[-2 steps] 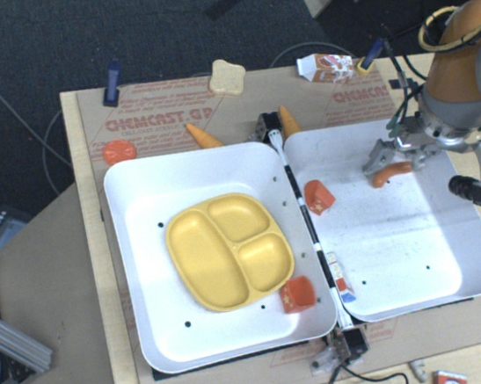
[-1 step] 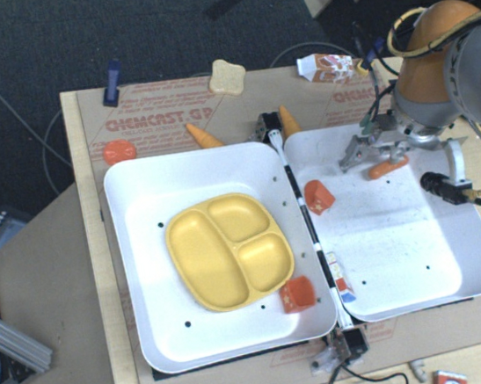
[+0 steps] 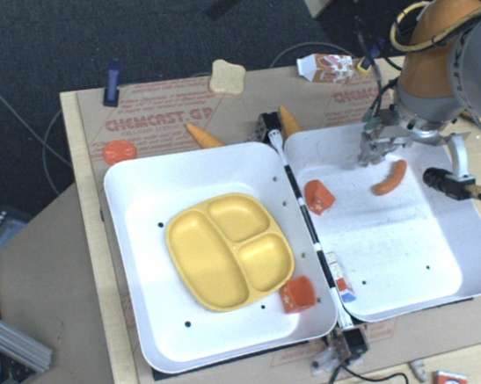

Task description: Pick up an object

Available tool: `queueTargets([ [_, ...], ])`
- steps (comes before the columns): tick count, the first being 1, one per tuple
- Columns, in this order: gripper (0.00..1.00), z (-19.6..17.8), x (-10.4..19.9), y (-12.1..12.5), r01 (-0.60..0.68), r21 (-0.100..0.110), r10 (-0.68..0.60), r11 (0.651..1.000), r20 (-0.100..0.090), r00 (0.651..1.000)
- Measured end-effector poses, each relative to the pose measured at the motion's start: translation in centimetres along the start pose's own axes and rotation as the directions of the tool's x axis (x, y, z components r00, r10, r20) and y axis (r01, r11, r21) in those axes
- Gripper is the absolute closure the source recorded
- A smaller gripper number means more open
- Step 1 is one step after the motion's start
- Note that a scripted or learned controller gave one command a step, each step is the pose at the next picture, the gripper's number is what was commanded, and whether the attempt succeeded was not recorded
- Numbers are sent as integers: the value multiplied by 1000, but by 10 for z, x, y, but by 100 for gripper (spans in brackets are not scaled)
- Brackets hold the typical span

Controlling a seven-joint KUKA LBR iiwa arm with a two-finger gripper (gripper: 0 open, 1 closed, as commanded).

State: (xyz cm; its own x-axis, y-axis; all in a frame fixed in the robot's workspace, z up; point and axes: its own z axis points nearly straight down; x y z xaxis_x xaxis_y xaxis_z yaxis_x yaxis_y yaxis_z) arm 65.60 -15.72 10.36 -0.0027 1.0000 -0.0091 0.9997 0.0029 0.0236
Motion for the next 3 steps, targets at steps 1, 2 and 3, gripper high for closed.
queueTargets([
  [1,100,-104,-52,-61,-4,19,4,1000,-5,1000],
  [2,100,-101,-19,-32,-1,21,1,1000,-9,1000],
  [3,0,-101,-19,-32,-2,21,2,1000,-8,1000],
])
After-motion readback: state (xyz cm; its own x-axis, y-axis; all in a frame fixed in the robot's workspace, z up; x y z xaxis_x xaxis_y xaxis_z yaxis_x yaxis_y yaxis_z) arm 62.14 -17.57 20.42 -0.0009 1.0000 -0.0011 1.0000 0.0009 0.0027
